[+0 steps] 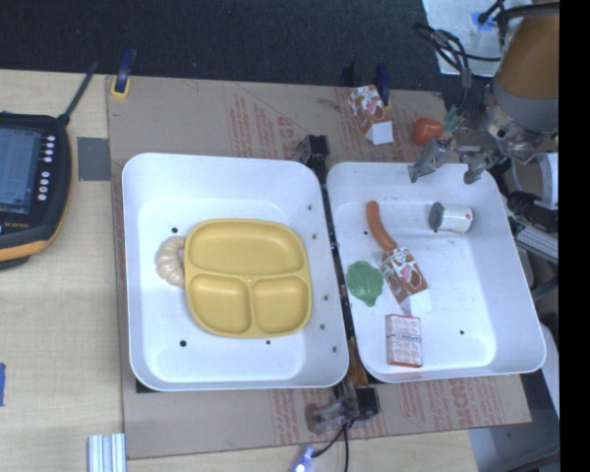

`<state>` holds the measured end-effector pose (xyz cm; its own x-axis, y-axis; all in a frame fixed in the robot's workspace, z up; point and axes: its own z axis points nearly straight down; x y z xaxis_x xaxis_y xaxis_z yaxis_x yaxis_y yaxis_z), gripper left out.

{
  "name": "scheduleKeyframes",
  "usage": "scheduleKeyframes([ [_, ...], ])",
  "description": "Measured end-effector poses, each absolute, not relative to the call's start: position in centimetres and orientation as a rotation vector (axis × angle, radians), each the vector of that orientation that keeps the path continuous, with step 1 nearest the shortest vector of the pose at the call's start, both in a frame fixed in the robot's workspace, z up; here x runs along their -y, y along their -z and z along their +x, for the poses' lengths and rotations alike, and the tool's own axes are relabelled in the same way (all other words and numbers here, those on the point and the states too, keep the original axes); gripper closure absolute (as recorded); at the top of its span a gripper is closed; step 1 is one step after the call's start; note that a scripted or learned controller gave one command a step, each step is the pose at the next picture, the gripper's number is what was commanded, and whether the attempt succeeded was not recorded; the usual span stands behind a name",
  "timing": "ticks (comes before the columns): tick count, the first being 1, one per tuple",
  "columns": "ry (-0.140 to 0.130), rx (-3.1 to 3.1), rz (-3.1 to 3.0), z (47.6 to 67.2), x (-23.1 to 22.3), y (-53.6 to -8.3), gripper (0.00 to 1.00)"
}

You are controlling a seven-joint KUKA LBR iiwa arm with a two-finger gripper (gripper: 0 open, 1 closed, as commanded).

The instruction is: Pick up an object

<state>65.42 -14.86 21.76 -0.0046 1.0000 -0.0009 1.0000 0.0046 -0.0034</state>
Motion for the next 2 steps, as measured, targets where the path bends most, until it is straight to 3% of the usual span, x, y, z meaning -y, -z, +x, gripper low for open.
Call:
scheduleKeyframes([
  [1,-0.008,2.225,-2.212,57.6,13.4,-15.3,0.00],
  [2,0.013,2.231,-2.218,57.6,12.9,-10.9,0.00],
])
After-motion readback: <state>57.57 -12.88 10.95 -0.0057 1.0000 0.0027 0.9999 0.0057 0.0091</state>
